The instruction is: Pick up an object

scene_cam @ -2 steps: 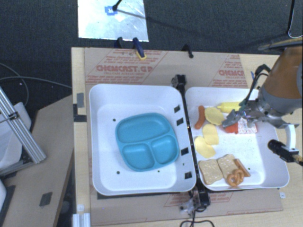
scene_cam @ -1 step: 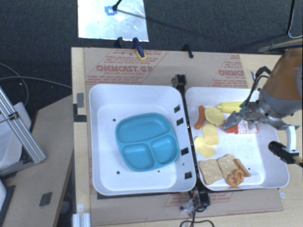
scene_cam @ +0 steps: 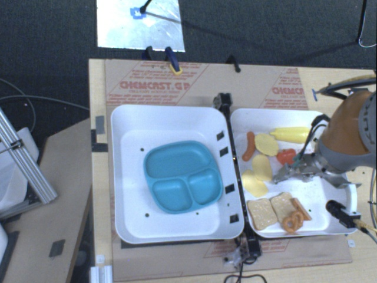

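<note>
Gripper [scene_cam: 281, 175]: low inside the right bin [scene_cam: 318, 231], reaching in from 3 o'clock beneath the grey arm [scene_cam: 352, 135] with its orange band.
Fingers: cannot tell how far apart, the tips small and blurred; nothing seen clamped between them.
Red piece [scene_cam: 286, 155]: just at 12 o'clock of the tips, close, contact unclear.
Yellow slices [scene_cam: 259, 174]: at 9 o'clock of the tips, just beside them; another pale yellow piece further toward 11 o'clock.
Banana [scene_cam: 290, 134]: at 12 o'clock, beyond the red piece, near the bin's far wall.
Sausage [scene_cam: 250, 145]: at 10 o'clock, well apart, along the left wall.
Bread slices [scene_cam: 271, 209]: at 6 o'clock, near.
Pretzel [scene_cam: 293, 221]: at 5 o'clock, touching the bread.
Left bin [scene_cam: 126, 158]: holds a blue divided plate [scene_cam: 179, 175], well apart at 9 o'clock.
</note>
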### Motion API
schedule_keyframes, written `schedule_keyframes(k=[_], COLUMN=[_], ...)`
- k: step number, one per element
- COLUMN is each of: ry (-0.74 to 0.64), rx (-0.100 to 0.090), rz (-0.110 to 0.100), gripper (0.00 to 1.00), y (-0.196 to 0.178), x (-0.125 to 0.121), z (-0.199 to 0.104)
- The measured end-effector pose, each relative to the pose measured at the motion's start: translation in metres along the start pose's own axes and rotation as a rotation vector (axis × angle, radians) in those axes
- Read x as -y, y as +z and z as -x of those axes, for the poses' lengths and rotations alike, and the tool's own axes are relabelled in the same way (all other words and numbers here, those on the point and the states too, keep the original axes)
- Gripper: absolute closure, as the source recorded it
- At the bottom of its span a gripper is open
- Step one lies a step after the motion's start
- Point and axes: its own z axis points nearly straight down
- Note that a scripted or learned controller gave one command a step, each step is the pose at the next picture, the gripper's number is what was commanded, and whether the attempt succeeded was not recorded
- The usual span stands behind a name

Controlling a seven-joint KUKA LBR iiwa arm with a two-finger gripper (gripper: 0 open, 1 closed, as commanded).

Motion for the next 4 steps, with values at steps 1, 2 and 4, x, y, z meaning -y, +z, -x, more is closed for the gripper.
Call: schedule_keyframes(k=[1,2,4], ry=[-0.013,-0.003,0.005], rx=[0.0,-0.004,0.003], rz=[0.021,-0.012,0.003], gripper=[0.0,0.0,0.0], y=[-0.222,-0.057,0.0], x=[-0.028,-0.018,0.016], z=[-0.074,-0.086,-0.044])
